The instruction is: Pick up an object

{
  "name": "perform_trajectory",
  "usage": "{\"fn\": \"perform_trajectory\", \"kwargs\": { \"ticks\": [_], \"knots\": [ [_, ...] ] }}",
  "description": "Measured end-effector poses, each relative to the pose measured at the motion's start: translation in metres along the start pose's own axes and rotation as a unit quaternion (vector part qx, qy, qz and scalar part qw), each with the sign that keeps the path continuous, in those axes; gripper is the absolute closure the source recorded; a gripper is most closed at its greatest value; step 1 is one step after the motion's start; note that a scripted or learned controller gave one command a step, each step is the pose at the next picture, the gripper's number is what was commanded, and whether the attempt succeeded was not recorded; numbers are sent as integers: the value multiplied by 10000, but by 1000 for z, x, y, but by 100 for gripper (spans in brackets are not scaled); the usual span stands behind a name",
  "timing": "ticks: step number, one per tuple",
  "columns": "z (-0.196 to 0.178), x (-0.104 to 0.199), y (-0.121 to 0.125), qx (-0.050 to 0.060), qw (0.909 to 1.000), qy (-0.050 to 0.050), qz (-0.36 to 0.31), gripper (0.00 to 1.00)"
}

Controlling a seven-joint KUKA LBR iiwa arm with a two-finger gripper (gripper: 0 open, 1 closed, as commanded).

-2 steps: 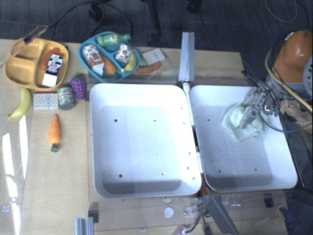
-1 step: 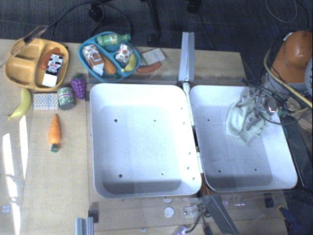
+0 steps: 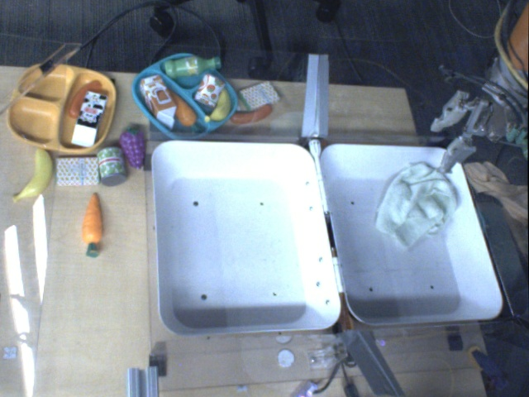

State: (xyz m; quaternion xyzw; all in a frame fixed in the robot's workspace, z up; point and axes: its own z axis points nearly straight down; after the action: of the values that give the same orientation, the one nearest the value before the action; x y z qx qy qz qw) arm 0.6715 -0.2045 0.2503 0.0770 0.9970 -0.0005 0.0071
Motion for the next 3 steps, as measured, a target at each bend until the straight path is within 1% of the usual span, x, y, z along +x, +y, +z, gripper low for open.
{"fn": "perform_trajectory", "kwargs": {
  "ticks": [1, 2, 3],
  "knots": [
    [-12, -2, 2, -6, 10000, -42, -9, 100],
    [-15, 44, -8, 5, 9937, 32, 1122, 100],
    [-15, 44, -8, 4, 9937, 31, 1123, 0]
  ]
}}
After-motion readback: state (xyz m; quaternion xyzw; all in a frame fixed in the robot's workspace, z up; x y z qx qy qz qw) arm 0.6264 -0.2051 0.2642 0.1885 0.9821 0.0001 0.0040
